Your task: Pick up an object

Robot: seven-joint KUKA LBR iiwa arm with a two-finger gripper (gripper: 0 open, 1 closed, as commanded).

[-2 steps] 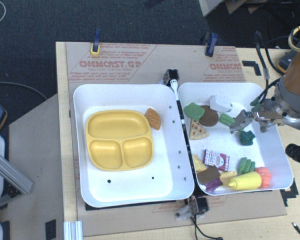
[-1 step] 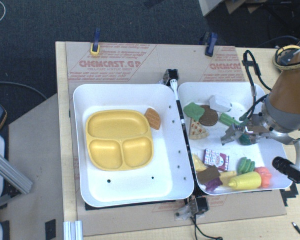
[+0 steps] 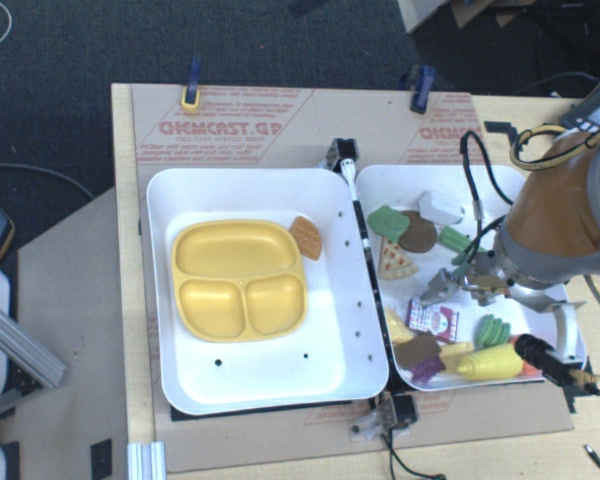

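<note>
Two shallow white bins: left bin carries one yellow three-compartment plastic tray, one tan waffle-textured toy. Right bin carries a heap of toy food. Grey gripper above it; grip state unreadable.

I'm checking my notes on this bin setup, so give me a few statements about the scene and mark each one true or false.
1. The yellow tray lies in the left bin. True.
2. The tray has three compartments. True.
3. The waffle sits inside a tray compartment. False: it lies on the bin floor by the tray's upper right corner.
4. The gripper hangs over the left bin. False: it is over the right bin, among the toy foods.
5. The pizza slice is in the right bin. True.
</note>
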